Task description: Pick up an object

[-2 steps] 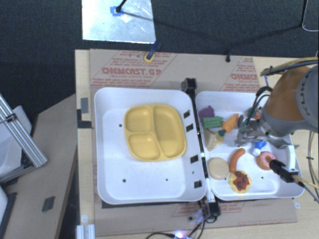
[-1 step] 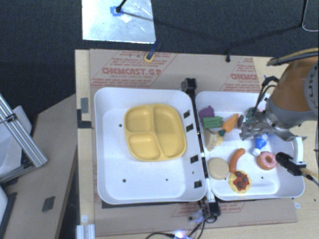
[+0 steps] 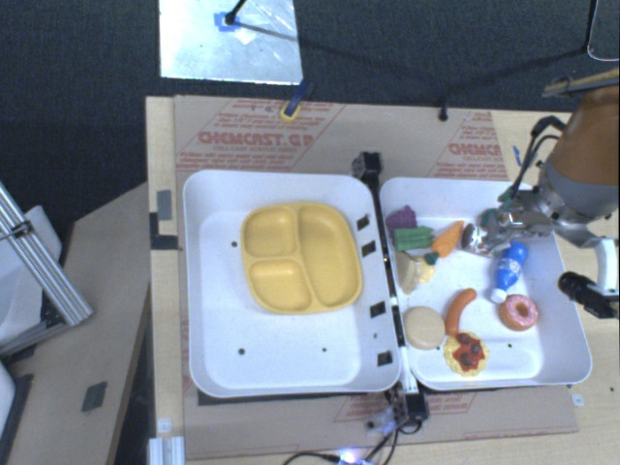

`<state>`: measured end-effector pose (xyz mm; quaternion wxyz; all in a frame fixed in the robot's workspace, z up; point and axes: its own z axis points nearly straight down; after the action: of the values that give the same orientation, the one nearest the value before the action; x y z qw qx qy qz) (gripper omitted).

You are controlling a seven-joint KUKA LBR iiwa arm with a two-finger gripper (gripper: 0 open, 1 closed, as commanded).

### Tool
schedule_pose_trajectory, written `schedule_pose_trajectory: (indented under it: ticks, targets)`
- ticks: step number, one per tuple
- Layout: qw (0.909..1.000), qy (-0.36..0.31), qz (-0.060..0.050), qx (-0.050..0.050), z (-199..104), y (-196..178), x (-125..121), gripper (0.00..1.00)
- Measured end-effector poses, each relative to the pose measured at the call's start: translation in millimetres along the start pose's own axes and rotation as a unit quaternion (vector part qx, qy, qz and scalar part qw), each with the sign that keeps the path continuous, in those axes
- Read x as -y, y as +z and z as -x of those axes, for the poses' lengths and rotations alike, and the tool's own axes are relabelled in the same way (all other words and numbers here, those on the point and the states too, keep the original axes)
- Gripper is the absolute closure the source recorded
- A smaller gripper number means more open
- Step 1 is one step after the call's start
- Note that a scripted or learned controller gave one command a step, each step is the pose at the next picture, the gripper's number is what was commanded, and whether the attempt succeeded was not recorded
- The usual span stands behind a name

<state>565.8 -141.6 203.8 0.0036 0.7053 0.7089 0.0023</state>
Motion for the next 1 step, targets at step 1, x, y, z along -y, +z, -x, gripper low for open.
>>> schedule_pose_trajectory:
  ticks: [1]
  targets:
    - [1.0000, 0.000, -0.002, -0.001, 0.0, -22.1, -1.4, 1.00]
